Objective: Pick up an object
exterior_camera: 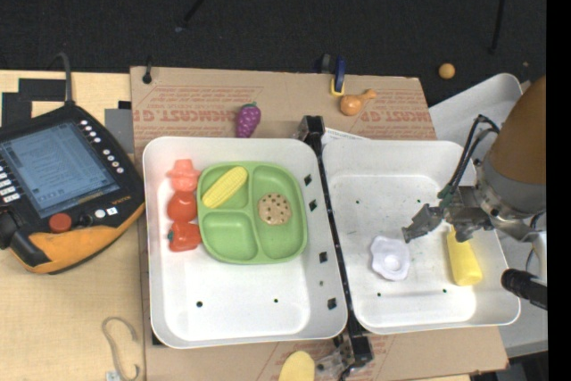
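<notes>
In the right bin (393, 183) lie a small pale lilac-white object (390, 257) and a yellow block (463, 262). My gripper (419, 227) hangs low over this bin, just up and right of the pale object and left of the yellow block. The left bin (232, 308) holds a green divided plate (241, 236) with a yellow corn cob (222, 186) and a round cookie (274, 209) on it. Red and pink toy pieces (182, 205) lie beside the plate on its left.
A purple grape bunch (248, 119) and an orange pear-shaped toy (354, 103) lie on the cardboard behind the bins. A teach pendant (62, 183) sits at the left. A yellow item (297, 366) lies in front of the bins.
</notes>
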You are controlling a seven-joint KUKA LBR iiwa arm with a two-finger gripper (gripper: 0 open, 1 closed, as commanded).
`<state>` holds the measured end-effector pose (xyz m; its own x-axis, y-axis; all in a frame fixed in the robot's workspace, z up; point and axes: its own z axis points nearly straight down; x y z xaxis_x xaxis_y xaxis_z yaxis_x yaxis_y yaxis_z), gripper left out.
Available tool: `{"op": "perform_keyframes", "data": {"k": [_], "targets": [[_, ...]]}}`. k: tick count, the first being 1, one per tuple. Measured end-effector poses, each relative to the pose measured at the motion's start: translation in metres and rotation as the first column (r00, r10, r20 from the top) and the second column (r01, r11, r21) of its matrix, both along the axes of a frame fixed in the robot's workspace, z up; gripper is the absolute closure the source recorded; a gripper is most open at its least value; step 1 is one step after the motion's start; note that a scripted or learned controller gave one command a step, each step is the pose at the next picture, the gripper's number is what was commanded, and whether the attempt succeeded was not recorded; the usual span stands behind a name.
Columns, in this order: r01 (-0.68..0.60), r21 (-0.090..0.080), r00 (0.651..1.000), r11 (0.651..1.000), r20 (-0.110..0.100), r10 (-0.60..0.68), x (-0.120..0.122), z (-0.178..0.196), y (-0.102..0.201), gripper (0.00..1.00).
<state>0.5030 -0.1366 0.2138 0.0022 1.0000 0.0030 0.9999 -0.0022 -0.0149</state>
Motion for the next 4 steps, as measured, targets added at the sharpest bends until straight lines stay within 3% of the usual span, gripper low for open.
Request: {"op": "perform_keyframes", "data": {"k": [1,3,4], "targets": [[-0.002,-0.003,1.000,1.000,0.013,0.002,0.003,0.006,0.000,0.00],[-0.003,-0.001,1.000,1.000,0.008,0.003,0.007,-0.113,-0.004,0.00],[-0.001,-0.002,1.000,1.000,0.013,0.001,0.008,-0.126,-0.003,0.00]]}}
